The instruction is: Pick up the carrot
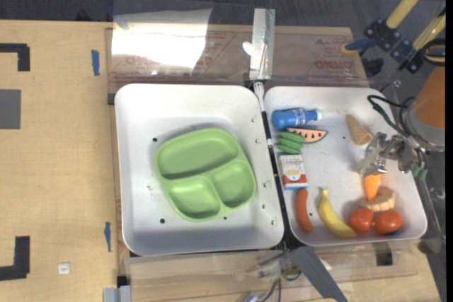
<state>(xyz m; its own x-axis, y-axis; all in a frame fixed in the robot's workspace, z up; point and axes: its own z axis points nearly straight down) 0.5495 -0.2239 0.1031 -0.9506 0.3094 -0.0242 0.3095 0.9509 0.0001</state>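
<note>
My metal 2-finger gripper [375, 165] hovers just above the small orange carrot [371, 187] in the right white bin [333, 233]; its grip unclear, the pickup not yet done.

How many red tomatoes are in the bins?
2: two round red tomatoes side by side, one left, the other right, at the near right corner of the right shallow white bin.
</note>
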